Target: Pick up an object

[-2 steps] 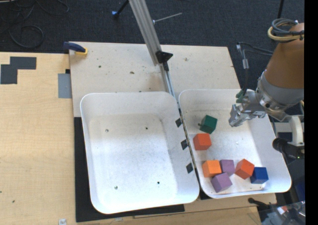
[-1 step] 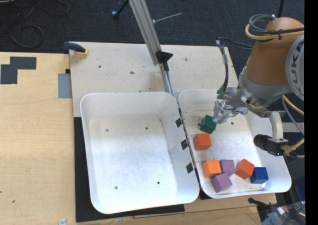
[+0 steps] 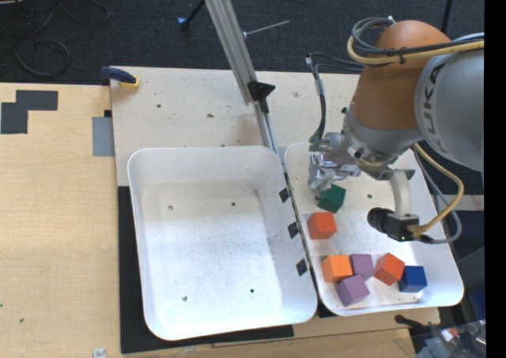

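Two white bins sat side by side below me, the left bin point(image 3: 158, 190) wide and shallow, the right bin point(image 3: 443, 289) carrying all the blocks. My gripper point(image 3: 324, 181) hung low over the far end of that right bin, and right beneath its tips, touching or nearly so, sat a dark green block point(image 3: 333, 198), tilted a little. Whether I had clenched on it or stood released, I could not tell; my own wrist hid that. Just nearer the camera lay an orange-red block point(image 3: 321, 225), apart from the green one. Further toward the near rim came a cluster: an orange block point(image 3: 337, 267) against a purple block point(image 3: 362, 264), another purple block point(image 3: 352, 290) just below them, then a red block point(image 3: 388, 268) touching a blue block point(image 3: 413, 278).
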